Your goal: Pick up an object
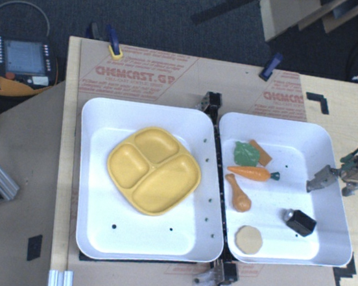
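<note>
The jaws (321, 179) sit at the right edge of the frame, over the right rim of the right bin (335, 212). Only a grey wedge-shaped tip shows clearly there, so whether they stand wide or narrow I cannot tell; nothing is seen between them.

The things on offer all lie in that bin, to the left of the jaws and lower in the frame. Nearest is the small black block (300, 222), just below and a little left of the tip, lying slantwise. Further left, near the bin's left wall, the carrot (249, 172) lies with its long axis across the frame, roughly level with the jaws. Above it sits a green leafy piece (246, 154), below it a tan drumstick shape (238, 193), and a round biscuit (249, 239) at the lower left.

The black block looks the shortest reach: down-frame and slightly leftward.
</note>
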Robot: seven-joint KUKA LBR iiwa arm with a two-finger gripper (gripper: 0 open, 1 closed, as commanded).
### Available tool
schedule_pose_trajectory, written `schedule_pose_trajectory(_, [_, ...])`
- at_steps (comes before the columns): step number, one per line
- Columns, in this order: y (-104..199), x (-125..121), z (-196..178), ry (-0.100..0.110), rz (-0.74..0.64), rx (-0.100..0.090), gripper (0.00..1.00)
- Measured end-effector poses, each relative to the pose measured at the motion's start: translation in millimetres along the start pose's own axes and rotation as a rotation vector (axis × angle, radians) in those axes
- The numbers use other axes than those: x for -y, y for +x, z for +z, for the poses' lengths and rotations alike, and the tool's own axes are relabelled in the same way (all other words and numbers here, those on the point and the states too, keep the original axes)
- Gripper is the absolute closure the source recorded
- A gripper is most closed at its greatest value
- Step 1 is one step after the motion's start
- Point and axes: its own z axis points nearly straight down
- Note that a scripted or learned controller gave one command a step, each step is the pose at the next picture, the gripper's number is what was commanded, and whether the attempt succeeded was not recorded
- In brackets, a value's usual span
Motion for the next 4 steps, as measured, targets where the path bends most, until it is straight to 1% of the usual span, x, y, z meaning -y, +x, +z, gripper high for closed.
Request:
schedule_pose_trajectory(1, [0, -3, -6, -0.011, -0.003, 0.003, 0.0])
schedule_pose_trajectory(2, [-6, -1, 55, -0.004, -0.002, 0.0, 0.0])
schedule_pose_trajectory(3, [0, 1, 118, -0.003, -0.003, -0.001, 0.0])
schedule_pose_trajectory(4, [0, 1, 134, -0.007, -0.003, 0.001, 0.0])
